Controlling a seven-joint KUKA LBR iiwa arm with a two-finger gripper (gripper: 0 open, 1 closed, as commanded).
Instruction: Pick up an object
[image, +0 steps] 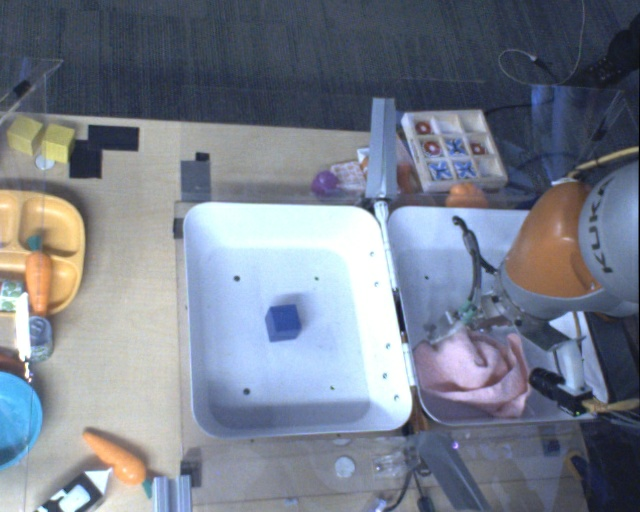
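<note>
A small blue cube (283, 321) lies near the middle of the left bin (215, 400). A crumpled pink cloth (472, 372) fills the near part of the right bin (430, 250). My gripper (466, 322) hangs low in the right bin, right at the cloth's far edge, and seems to touch it. The grey arm with its orange band (548, 250) comes in from the right and hides the bin's right side.
Outside the bins, a yellow tray (55, 225) with a carrot (38, 283) sits at the left, and a blue bowl (15, 420) and another carrot (118, 456) lie nearer. Behind the bins are a purple ball (325, 183) and a tile game board (453, 148).
</note>
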